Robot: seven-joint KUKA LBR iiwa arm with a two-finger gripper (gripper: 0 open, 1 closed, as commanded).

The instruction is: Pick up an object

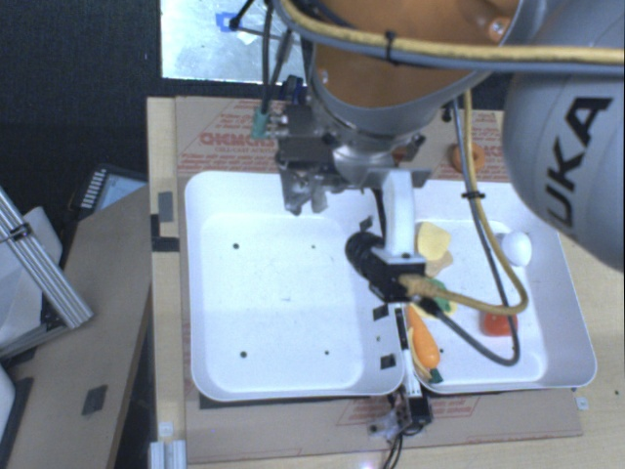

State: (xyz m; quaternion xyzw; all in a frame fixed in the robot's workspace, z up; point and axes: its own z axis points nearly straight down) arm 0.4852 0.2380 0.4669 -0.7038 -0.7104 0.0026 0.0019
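Orange carrot [424, 341] with green tip by the right bin's [566, 360] near-left wall; jaws' state unclear

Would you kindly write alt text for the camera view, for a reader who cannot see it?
A grey and orange robot arm reaches over two shallow white bins, its end effector hanging over the left bin. The right bin holds a carrot, a yellow piece, a white egg-like ball and a small red item.

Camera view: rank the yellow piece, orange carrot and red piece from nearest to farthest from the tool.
The tool hangs at the left bin far edge.
1. Yellow piece, right bin, far left.
2. Orange carrot, near left corner.
3. Red piece, near middle.
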